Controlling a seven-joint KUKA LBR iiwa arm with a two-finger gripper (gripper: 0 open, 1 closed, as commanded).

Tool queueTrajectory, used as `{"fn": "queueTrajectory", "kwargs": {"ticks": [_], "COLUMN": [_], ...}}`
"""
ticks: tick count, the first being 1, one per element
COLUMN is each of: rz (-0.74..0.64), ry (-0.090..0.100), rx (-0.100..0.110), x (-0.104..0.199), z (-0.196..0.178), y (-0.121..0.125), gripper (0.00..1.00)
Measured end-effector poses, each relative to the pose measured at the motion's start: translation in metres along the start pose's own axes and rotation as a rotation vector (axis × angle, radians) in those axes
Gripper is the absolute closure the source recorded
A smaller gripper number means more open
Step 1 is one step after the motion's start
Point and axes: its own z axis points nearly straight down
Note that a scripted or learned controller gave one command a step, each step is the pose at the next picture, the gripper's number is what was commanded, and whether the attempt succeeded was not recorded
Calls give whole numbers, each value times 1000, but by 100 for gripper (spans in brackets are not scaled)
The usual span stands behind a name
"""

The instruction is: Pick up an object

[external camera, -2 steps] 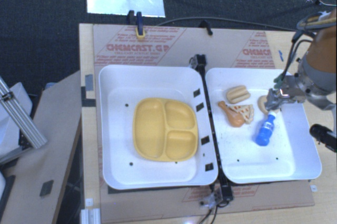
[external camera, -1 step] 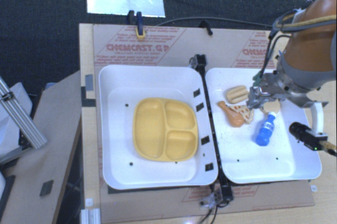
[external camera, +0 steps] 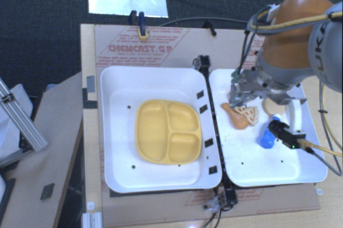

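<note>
Hanging low in the right bin point(external camera: 300, 168), the tool point(external camera: 239, 97) has its fingers too blurred to tell their spread, and the orange food toy point(external camera: 238, 115) lies unlifted just below its tips, so the pick looks barely begun.

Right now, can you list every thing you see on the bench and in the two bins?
white bins: two, white, side by side on the bench
divided plate: one, yellow, in the left bin
orange toy: one, orange, in the right bin beside the waffle piece
waffle piece: one, tan, right bin
blue object: one, blue, right bin
clamp: one, blue and yellow, far board edge
arm: one, grey and orange, over the right bin
</note>
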Motion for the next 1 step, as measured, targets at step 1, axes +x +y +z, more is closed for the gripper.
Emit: {"fn": "queueTrajectory", "kwargs": {"ticks": [1], "rz": [1], "ry": [0], "rx": [1], "x": [47], "z": [4], "y": [12], "gripper": [100]}}
